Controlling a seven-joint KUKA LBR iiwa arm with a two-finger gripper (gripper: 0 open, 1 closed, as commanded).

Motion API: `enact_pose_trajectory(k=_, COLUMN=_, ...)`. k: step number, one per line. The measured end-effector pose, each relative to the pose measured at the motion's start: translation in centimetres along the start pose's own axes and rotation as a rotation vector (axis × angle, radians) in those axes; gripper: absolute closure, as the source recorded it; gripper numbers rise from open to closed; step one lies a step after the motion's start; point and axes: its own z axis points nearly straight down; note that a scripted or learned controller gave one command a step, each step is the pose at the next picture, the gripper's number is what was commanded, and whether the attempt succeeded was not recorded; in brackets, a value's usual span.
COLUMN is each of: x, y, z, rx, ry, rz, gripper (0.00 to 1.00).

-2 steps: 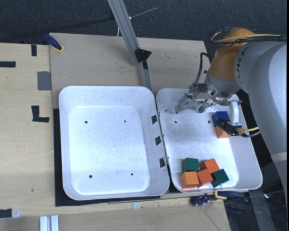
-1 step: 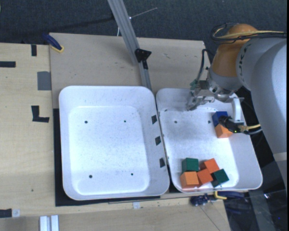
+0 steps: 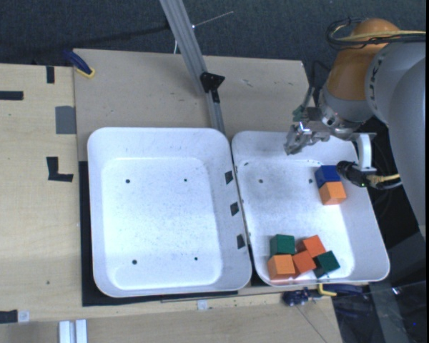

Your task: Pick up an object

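- Sitting nearest, at about 5 o'clock in the view: a cluster of small blocks at the near end of the right bin (image 3: 357, 224) — a dark green block (image 3: 282, 244), an orange block (image 3: 281, 265) just in front of it, another orange block (image 3: 312, 247) beside, and a second green block (image 3: 327, 262) at the cluster's 3 o'clock edge.
- Lying farther back, toward 3 o'clock: a blue block (image 3: 327, 174) touching an orange cube (image 3: 333, 192), both near the bin's right wall.
- Resting alongside at 9 o'clock on the desk (image 3: 28, 191): the left bin (image 3: 104, 213).
- Hovering at about 1 o'clock over the right bin's far edge: the gripper (image 3: 294, 143), hanging below the orange-banded wrist, well apart from every block; impossible to tell how far open, nothing visible in its grasp.
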Motion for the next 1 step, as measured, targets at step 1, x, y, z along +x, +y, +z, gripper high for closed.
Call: enact_pose_trajectory(k=1, x=-0.16, y=1.0, z=-5.96, rx=-0.003, ry=-0.001, rz=-0.001, gripper=1.0)
